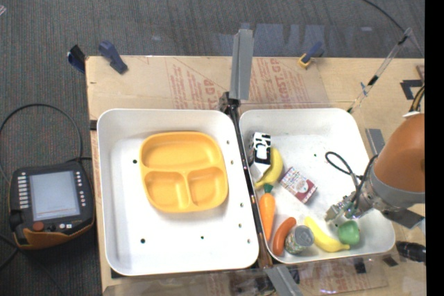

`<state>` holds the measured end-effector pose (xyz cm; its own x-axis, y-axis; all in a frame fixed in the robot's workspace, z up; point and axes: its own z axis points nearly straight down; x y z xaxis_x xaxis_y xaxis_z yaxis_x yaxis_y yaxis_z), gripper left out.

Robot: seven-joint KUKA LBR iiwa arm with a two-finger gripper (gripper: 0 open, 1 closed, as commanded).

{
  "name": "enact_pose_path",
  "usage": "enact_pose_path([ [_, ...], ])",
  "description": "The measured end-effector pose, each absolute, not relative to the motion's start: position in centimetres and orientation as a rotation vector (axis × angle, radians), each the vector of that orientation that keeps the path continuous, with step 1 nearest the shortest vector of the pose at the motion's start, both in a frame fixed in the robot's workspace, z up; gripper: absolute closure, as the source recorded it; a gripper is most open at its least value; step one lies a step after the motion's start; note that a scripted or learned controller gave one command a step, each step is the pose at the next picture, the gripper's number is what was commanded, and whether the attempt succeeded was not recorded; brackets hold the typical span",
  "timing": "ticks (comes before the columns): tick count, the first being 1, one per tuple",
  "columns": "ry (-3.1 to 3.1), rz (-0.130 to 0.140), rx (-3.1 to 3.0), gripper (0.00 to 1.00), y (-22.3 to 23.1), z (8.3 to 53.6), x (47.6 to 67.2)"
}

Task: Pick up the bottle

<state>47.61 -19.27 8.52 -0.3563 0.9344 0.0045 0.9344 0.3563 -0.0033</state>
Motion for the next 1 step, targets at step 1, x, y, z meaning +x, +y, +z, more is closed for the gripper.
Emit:
enact_pose_path([
  [1, -2.582, 0.000, -1.781, 0.00, -19.32, 8.52, 47.59],
])
